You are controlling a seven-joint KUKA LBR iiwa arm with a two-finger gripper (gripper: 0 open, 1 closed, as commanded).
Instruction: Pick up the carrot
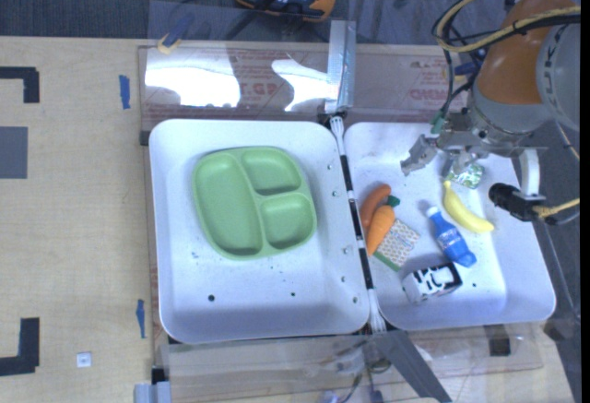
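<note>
Fig.: I see the carrot point(377, 212) lying in the right bin point(525, 295) by its left wall, w/ a patterned packet point(397, 244) touching its lower end. The gripper point(441, 152) hangs above the bin's upper part, apart from the carrot; I can't tell its state. Banana point(466, 210) & blue bottle point(451, 236) lie right of the carrot; green divided plate point(253, 200) sits in the left bin point(175, 235).

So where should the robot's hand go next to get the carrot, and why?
Probably toward the camera view's left and down a bit. The gripper hangs above the right bin's far end, near the banana, while the carrot lies by the bin's left wall.
</note>
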